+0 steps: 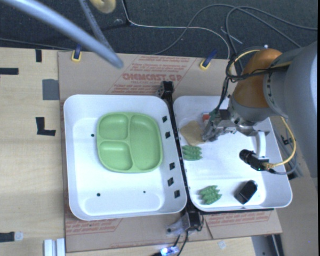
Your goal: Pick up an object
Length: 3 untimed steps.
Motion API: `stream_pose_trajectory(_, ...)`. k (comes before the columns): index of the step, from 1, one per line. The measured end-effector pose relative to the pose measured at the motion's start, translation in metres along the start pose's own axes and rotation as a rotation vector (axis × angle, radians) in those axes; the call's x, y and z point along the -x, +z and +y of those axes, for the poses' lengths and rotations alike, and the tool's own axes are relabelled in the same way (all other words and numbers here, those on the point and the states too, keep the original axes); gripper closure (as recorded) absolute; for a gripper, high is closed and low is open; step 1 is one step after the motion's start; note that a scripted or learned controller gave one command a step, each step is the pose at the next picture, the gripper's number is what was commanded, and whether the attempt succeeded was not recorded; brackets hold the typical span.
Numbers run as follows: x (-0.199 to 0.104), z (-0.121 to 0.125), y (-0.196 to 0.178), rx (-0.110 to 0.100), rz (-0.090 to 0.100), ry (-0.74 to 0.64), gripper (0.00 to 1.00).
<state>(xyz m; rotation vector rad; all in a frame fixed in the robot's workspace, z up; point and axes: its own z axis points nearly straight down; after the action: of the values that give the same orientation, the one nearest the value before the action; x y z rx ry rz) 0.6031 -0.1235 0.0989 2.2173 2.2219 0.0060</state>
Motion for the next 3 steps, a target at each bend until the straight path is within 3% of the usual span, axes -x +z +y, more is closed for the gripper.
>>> stream_pose_trajectory(2,-0.007,-0.005,-0.123,0.000,-0.002,0.001,1.00)
stream_pose_trajectory(3,-0.007,-0.005,-0.130,-0.005,-0.001,0.001,1.00)
